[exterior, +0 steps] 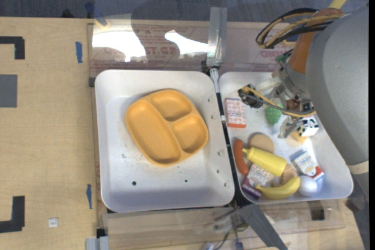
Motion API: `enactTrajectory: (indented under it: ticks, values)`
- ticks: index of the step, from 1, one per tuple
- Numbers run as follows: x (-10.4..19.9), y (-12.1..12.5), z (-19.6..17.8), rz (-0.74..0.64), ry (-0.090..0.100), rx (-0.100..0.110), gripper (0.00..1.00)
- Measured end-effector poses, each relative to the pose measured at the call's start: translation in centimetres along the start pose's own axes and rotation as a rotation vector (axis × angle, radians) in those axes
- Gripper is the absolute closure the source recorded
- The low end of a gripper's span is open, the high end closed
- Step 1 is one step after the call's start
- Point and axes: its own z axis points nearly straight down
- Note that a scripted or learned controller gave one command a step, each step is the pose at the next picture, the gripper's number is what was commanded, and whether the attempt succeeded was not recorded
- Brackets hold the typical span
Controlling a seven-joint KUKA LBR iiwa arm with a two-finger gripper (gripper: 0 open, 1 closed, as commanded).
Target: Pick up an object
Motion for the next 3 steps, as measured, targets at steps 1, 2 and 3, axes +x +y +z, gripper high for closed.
enactTrajectory:
  ticks: [1,2,3]
  values:
    - [-3.74,-1.83,-10.23,-0.011,0.007,-0.004,0.00]
    - [-3.85,-1.88,-9.96,-0.012,0.001,-0.003,0.00]
    - [-3.85,-1.88,-9.96,-0.012,0.001,-0.003,0.00]
